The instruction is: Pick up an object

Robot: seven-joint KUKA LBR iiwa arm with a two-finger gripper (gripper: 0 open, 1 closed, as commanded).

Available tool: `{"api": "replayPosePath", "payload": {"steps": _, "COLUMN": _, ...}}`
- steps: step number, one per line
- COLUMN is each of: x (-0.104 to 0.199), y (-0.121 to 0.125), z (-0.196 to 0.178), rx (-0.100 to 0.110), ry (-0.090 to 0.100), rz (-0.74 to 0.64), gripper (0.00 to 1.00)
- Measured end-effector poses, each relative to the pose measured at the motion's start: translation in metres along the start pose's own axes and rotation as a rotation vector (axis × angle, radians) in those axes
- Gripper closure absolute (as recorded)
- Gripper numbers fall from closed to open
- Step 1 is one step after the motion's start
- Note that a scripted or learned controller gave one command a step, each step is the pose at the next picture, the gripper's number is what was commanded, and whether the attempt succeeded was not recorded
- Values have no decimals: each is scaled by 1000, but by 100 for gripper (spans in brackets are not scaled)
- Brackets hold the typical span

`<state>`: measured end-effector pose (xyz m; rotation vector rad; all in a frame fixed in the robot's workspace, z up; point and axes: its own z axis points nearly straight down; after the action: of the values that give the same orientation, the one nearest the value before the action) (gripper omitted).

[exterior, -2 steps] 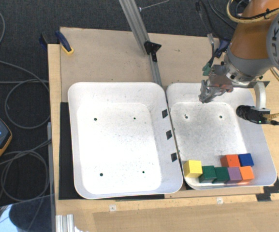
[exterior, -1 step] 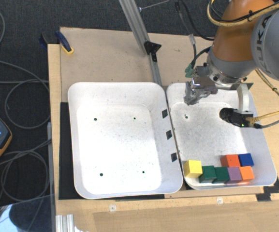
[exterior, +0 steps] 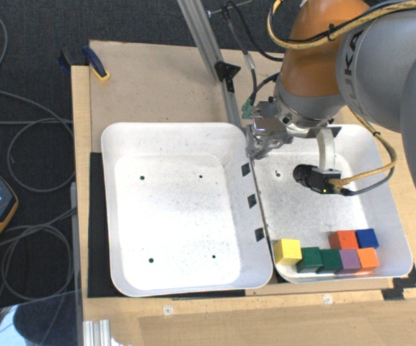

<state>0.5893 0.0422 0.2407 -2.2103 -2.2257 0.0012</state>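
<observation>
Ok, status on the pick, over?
Gripper at far end of right bin, by its left rim. All coloured blocks bunched at the near edge, well apart from it. Bare floor between.

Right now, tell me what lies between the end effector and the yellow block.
The camera view shows bare speckled floor of the right bin between the end effector and the yellow block; nothing rests there.

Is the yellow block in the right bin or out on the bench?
In. The yellow block rests on the white floor of the right bin, inside its near rim, beside a green block.
</observation>
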Motion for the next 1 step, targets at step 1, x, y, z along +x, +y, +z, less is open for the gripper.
{"api": "replayPosePath", "payload": {"steps": 1, "x": 53, "y": -6, "z": 9, "rx": 1, "ry": 0, "rz": 0, "gripper": 100}}
